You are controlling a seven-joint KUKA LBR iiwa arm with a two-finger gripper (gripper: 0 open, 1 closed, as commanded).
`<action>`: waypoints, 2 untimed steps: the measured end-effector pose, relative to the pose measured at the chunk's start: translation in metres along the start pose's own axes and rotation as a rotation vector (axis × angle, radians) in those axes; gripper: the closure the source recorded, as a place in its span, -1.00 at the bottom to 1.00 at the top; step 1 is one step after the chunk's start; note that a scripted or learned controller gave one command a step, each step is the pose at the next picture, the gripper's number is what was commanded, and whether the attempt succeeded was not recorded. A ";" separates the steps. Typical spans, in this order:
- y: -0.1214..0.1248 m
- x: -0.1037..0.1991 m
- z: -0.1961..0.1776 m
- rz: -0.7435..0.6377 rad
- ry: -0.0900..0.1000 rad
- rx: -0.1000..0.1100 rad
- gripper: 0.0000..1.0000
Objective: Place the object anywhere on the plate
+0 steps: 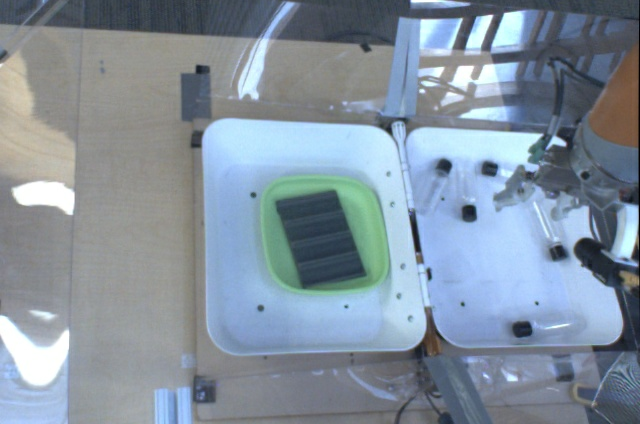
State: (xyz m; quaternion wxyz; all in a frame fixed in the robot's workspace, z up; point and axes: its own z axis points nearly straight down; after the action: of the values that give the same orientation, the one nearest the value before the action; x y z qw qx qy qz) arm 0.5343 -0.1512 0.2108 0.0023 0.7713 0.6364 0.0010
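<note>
A dark grey ribbed block [320, 239] lies flat on the green plate [273, 217], roughly at its middle and turned slightly off square. The plate rests in the left white bin [230, 312]. My gripper [535, 195] hangs over the right white bin [480, 302], near its right side and well apart from the block and the plate. Nothing shows in the gripper. The orange band of the arm [612, 107] is at the view's right edge.
Several small black pieces [468, 210] are scattered on the right bin's floor, one near its front edge [521, 329]. A grey upright post [402, 77] stands behind the seam between the bins. Cables and clear plastic lie along the bench's front.
</note>
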 end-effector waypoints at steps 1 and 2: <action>-0.034 -0.057 -0.057 -0.158 -0.002 -0.004 -1.00; -0.039 -0.031 -0.076 -0.103 -0.001 -0.003 -1.00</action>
State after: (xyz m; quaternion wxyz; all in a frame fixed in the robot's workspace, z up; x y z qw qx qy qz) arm 0.4902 -0.1740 0.2870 0.0037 0.7375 0.6754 0.0016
